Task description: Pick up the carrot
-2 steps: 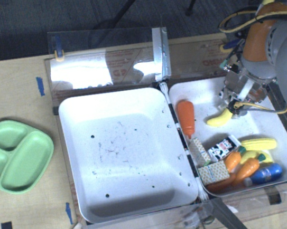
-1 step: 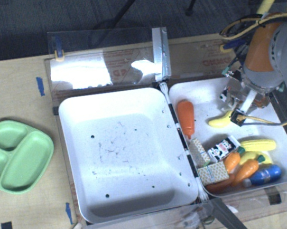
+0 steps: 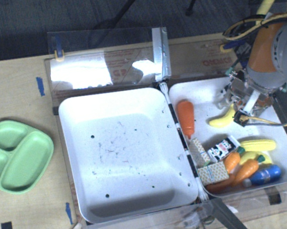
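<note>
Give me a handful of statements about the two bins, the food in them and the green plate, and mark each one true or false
1. The large carrot lies in the right bin, close to the divider between the bins. True.
2. The green plate sits inside the left bin. False: it rests on the bench, outside and to the left of that bin.
3. The tool is over the right bin, near a yellow banana. True.
4. The large carrot is clamped in the tool. False: it lies apart from the tool, on the bin floor.
5. A blue item lies in the right bin's near corner. True.
</note>
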You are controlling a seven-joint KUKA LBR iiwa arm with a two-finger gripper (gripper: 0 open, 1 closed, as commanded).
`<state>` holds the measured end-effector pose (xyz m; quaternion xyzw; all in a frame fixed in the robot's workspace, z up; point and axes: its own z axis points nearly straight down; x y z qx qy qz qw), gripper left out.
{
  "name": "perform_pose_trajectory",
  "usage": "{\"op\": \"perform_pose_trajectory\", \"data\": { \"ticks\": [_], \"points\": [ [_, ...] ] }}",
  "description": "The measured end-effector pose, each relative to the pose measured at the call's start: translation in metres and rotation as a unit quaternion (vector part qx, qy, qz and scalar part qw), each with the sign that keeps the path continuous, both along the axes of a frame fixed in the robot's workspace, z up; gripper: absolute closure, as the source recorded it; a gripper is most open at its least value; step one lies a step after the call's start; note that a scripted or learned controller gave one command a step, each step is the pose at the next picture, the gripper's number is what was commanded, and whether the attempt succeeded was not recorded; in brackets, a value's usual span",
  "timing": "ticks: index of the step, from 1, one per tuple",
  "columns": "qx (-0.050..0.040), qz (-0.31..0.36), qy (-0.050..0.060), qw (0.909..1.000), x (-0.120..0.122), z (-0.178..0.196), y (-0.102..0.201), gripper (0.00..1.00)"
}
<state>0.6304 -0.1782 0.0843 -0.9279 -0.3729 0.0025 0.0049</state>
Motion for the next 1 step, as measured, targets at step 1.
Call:
{"op": "perform_pose_trajectory", "data": {
  "ticks": [1],
  "points": [
    [0.0258, -0.04, 0.037, 0.9982, 0.0239, 0.0001, -0.0127, 0.0]
  ]
}}
